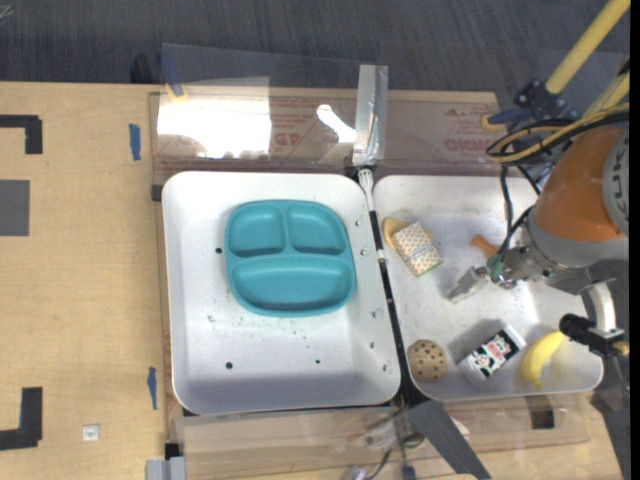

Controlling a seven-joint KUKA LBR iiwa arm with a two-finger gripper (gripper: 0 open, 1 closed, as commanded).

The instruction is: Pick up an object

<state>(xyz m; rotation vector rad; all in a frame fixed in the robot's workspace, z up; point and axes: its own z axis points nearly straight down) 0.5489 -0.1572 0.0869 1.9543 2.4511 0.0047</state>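
While hanging low over the right bin: reached in from the right, grey with an orange band, wrist tilted toward the bin's middle.
Gripper (470, 284): seen just above the bin floor, near the centre of the right bin (450, 193); fingers too small and blurred to read, so open or closed could not be told, and nothing seen held.
Left bin (190, 268): held a teal divided plate (290, 258), well apart from the arm.
Wrapped snack (415, 247): lay toward the right bin's near-left corner by the divider, tilted, up and left of the gripper.
Orange piece (483, 240): small, just beside the wrist, partly hidden.
Speckled ball (427, 359): sat at the bin's lower left edge, against the wall.
Black and white carton (491, 354): lay flat below the gripper, near but apart.
Yellow lemon (543, 358): rested at the lower right, beside the carton.
Likely step: lining up for a grasp, with no target yet certain.
Best candidate, as a judgement: the carton or the snack, both clear of walls on most sides.
Doing it well: centred over one item only, fingers aligned across its short side, lowered straight, closed fully before lifting.
Risks: round ball and lemon prone to rolling; ball crowded by the wall; neighbours nudged by a slanted descent.
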